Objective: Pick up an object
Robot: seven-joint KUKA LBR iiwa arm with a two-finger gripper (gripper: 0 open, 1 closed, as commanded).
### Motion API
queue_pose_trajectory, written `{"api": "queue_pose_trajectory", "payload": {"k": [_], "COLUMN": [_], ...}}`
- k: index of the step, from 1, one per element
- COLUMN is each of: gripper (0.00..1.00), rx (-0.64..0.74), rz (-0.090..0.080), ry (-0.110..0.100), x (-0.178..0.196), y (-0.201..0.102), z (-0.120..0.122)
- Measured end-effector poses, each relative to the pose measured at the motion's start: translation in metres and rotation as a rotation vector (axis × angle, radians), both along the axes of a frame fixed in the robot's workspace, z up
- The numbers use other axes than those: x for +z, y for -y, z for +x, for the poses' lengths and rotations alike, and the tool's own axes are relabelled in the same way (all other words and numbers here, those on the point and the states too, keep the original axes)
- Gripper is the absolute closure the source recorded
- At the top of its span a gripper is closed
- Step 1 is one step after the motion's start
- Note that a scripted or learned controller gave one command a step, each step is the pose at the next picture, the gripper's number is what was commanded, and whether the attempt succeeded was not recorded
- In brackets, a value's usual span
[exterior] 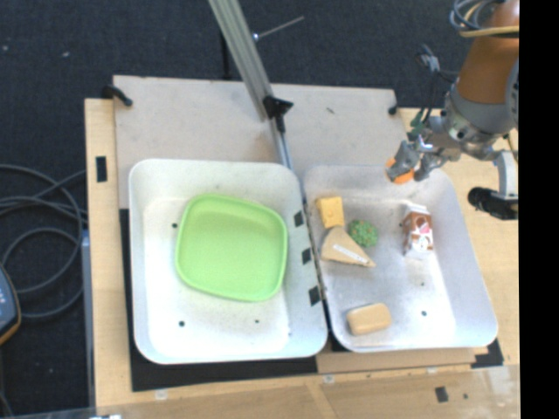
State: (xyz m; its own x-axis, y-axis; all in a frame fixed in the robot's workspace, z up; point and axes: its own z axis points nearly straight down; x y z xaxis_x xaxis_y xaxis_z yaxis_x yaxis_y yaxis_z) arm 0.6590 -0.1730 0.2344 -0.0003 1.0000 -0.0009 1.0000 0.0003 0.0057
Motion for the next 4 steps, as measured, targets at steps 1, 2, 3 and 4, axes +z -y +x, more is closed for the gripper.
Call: {"api": "queue_pose_trajectory", "payload": {"k": [1,2,3,4], "gripper": [1.00,1.00,1.00,1.00], "rx": [-0.001,0.003,0.003,0.003], "rz": [0.000,0.001,0.002,0.002], "ry": [-0.007,-0.006,-0.004,-0.004], "x": [-0.022,-0.027,-0.015,-0.002], "y": [0.001,-0.055,-0.100,-0.147], "z": [0.000,-0.001,0.007,0.009]}}
